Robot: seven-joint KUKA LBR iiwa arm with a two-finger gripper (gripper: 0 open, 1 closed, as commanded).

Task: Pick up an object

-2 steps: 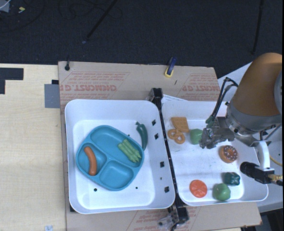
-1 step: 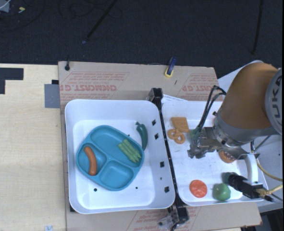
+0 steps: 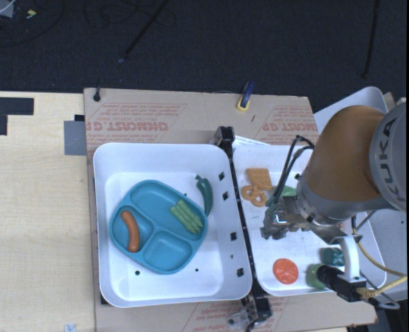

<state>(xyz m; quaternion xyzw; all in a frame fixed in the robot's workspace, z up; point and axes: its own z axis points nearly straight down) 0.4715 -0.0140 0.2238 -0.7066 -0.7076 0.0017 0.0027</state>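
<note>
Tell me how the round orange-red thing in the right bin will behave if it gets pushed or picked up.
The orange-red piece looks round and smooth, so it may roll or slide on the white bin floor. It looks small, probably light. Its curved sides might slip from a pinch.

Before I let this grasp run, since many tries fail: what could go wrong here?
The gripper hangs over bare floor of the right bin, between the orange pretzel and the red tomato, so it may close on nothing. The arm hides part of the bin, so items there could get bumped.

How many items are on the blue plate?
2: a hot dog in the plate's left compartment and green beans in its upper right one.
</note>
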